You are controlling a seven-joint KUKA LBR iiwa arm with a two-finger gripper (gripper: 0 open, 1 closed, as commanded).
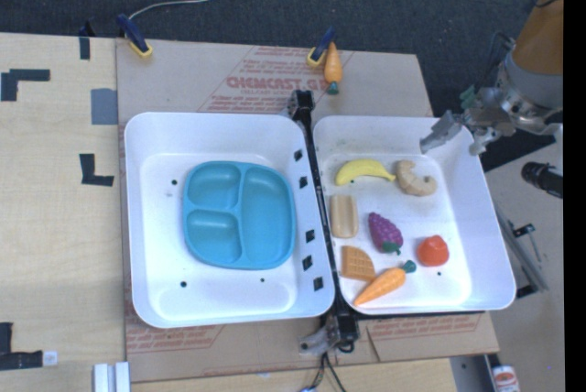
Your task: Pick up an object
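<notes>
The arm reaches in from the right, and its gripper (pixel 458 136) hangs above the top right rim of the right bin (pixel 485 225). Its two fingers stand apart with nothing between them; one grey finger (pixel 440 132) slants out over the bin's corner.

In the right bin lie a banana (pixel 363 170) and, just right of it, a beige cashew-like piece (pixel 416 179), the thing nearest the gripper. Below them sit a bread slice (pixel 343 215), purple grapes (pixel 385 232), a tomato (pixel 433 250), a waffle (pixel 357 263) and a carrot (pixel 382 283).

The left bin (pixel 151 198) holds a blue divided plate (pixel 240 214). A second, small carrot (pixel 332 68) lies on the cardboard (pixel 220 79) behind the bins
</notes>
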